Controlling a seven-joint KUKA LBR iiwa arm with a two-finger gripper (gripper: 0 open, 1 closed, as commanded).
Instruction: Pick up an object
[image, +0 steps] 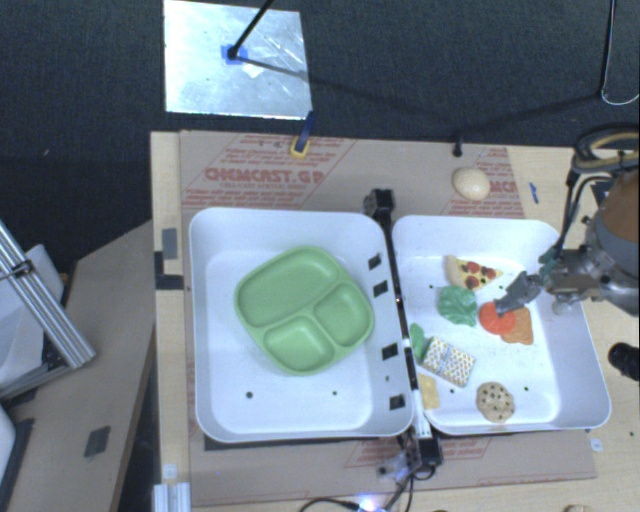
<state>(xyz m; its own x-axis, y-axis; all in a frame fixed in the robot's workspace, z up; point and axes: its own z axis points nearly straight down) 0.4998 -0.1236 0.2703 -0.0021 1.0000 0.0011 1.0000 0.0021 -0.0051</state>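
In the right bin (575, 375) lie several toy foods. There is a pizza slice (471, 272), a green leafy piece (458, 305), a red and orange piece (508, 323), a patterned cracker (448, 361), a round cookie (494, 400), a small yellow piece (428, 391) and a small green piece (416, 338). My gripper (517, 294) reaches in from the right and hangs just over the upper edge of the red and orange piece, partly covering it. I cannot make out contact with it.
The left bin (215, 400) holds a green divided plate (303, 310). A black divider (392, 310) runs between the bins. A beige ball (470, 182) rests on the cardboard behind the right bin. The arm's body (610, 250) stands over that bin's right rim.
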